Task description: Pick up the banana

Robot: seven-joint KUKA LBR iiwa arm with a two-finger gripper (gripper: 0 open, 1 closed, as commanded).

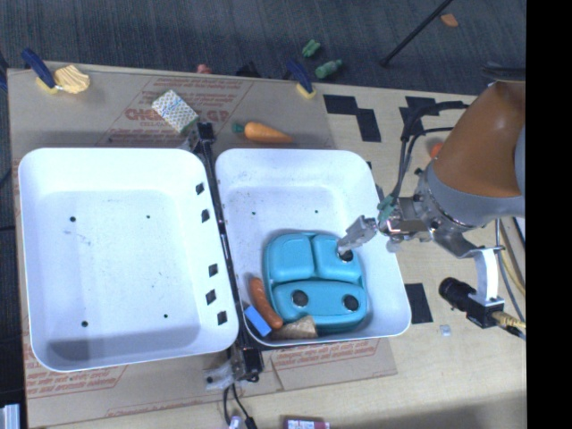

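From my remote station, the nearest thing is the front corner of the right bin (384,199). An orange sausage-shaped toy (260,297), a small blue block (258,321) and a tan wedge (299,327) crowd together there against the near wall. All three lie at the left and front edge of a large blue plastic moulding (313,280), which takes up most of that bin's near half. It has two raised pads on top and two dark holes lower down.

The hand (350,244) hangs over the moulding's upper right corner. Its dark tip is at or just above the blue surface, and nothing is visibly held. I cannot tell from this angle whether the hand is spread or pressed together. The grey arm (474,195), with its orange band, comes in from the right over the desk (357,365).

The left bin (36,239) sits beside the right bin, the two joined at a black strip. Past the bins, an orange carrot (264,132) and a checkered packet (174,110) rest on the cardboard. Further back, a pale yellow piece (71,80) lies at the far left corner, touching a blue clamp (37,66). That is my best reading of the banana, though I cannot be sure at this size. It is well apart from the hand and outside both bins. Green bits (322,61) lie on the dark floor beyond.
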